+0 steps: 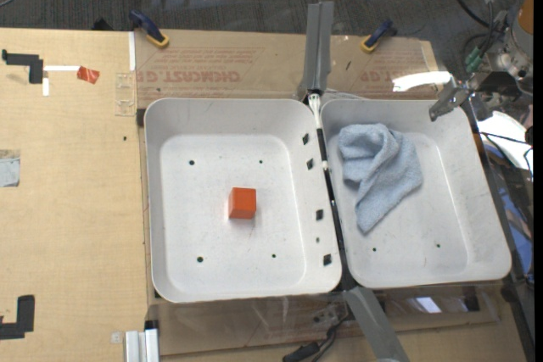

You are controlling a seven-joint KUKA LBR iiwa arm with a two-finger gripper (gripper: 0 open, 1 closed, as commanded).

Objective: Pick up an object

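One line of print can be read: red lettering on the brown cardboard sheet (237, 68) lying behind the two bins reads, mirrored and upside down, roughly "CHEMCRAFT". The smaller red characters beside it are too blurred to make out. Nothing else carries legible writing, numbers or signs.

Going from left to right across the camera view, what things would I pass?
Small red tag on the wooden board → orange cube in the left white bin → crumpled light-blue cloth in the right white bin → the arm's metal gripper at the right bin's far right corner.
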